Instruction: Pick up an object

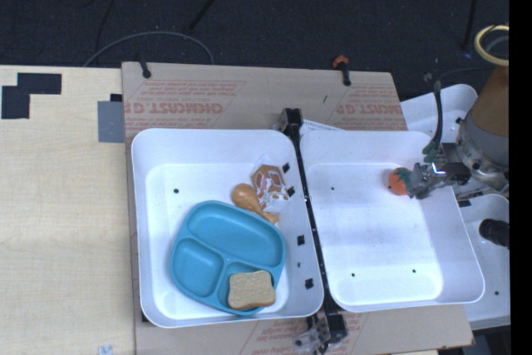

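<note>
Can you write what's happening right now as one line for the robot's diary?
gripper: over right bin, beside small orange object | grasp: unclear | left bin: blue tray, bread slice, wrapped snack

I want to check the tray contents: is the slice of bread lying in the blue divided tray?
Yes, the slice of bread lies in a compartment of the blue divided tray in the left bin.

Left of the end effector, past a small orange object, the right bin's floor lies open; farther left, a blue divided tray crowds the left bin.
</note>
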You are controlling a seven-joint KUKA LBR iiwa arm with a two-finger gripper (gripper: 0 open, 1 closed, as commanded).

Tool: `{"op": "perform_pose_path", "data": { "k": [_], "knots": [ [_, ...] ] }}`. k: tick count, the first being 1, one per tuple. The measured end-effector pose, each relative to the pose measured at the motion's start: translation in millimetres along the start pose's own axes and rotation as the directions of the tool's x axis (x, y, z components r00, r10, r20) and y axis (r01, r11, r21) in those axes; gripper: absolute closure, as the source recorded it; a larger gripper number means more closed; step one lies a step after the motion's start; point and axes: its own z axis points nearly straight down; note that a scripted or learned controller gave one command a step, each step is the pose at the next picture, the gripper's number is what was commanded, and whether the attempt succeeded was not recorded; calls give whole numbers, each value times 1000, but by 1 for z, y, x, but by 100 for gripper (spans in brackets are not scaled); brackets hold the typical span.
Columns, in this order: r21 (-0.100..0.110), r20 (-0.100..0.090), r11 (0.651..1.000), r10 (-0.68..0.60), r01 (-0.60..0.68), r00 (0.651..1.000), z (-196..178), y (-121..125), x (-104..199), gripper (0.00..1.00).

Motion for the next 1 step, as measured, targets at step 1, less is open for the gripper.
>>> {"op": "perform_pose_path", "data": {
  "k": [1],
  "knots": [
    [5, -3, 1000, -3, 3, 1000, -3, -12, 56, 100]
  ]
}}
